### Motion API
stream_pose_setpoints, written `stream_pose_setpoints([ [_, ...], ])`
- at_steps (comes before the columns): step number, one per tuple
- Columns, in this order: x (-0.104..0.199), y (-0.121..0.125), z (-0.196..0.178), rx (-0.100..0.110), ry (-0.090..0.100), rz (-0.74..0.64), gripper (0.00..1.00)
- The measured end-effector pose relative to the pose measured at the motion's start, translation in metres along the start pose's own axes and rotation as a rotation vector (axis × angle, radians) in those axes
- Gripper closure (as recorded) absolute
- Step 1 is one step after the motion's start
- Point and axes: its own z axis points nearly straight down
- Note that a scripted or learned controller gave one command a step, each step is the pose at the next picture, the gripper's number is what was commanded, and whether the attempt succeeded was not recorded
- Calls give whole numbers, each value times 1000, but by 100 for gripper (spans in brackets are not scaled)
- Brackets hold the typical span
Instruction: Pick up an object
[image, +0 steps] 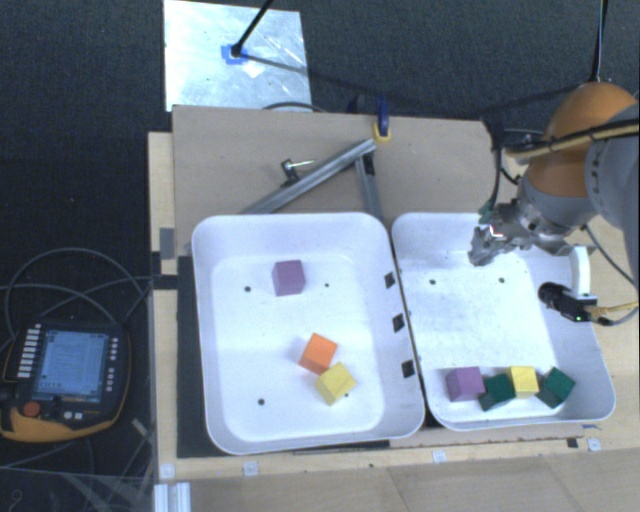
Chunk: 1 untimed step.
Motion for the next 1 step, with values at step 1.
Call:
stream_pose_setpoints([
  [1, -6, -4, -49, 0, -1, 1, 100],
])
